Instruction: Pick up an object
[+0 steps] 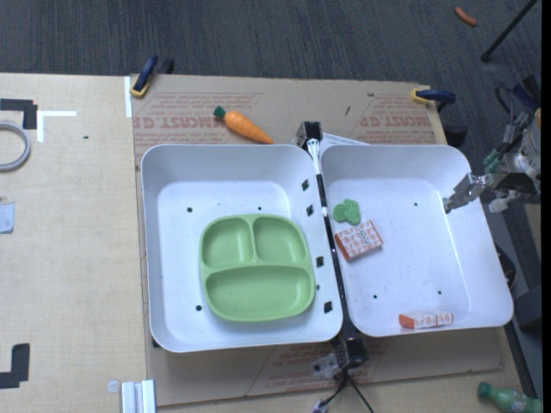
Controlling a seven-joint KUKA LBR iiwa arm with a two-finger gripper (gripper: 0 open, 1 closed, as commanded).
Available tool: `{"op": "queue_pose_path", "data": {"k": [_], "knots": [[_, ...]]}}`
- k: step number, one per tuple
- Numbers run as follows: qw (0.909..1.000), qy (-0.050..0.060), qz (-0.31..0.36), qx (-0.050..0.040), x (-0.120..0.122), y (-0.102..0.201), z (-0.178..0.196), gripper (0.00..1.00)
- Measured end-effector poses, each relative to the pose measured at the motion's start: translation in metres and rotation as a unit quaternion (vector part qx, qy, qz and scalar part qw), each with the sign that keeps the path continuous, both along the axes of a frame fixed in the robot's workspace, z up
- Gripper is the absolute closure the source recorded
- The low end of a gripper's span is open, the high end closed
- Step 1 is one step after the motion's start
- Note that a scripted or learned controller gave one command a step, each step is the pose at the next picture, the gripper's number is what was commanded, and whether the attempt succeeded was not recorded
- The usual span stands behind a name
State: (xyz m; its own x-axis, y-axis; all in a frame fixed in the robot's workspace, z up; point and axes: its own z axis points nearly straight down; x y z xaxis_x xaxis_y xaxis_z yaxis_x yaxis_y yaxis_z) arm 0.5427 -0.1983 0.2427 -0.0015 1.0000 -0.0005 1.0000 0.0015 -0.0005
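We see gripper (456,200) at right edge of frame, over right bin (482,256) rim; we cannot tell its state. Green leaf piece (347,212) and red-patterned box (358,240) touching, frame centre. Green divided plate (256,268) in left bin (164,231)

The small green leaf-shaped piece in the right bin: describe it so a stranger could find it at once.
Start at the right-hand shallow white bin of the two on the bench. Near its left wall, about halfway up, lies the small green leaf-shaped piece, right above a red-and-white patterned square packet. It is the one green item in that bin; the orange-and-white flat packet lies far off by the lower edge.
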Motion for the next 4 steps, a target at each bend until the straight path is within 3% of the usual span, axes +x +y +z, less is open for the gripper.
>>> {"op": "queue_pose_path", "data": {"k": [1,2,3,4], "knots": [[0.9995,0.000,-0.032,-0.0002,0.011,0.066,-0.059,0.00],[0.9963,0.000,-0.086,0.0001,0.012,0.135,-0.051,0.00],[0.9977,0.000,-0.068,0.0000,0.009,0.179,-0.051,0.00],[0.9894,0.000,-0.145,-0.0004,0.061,0.152,-0.051,0.00]]}}
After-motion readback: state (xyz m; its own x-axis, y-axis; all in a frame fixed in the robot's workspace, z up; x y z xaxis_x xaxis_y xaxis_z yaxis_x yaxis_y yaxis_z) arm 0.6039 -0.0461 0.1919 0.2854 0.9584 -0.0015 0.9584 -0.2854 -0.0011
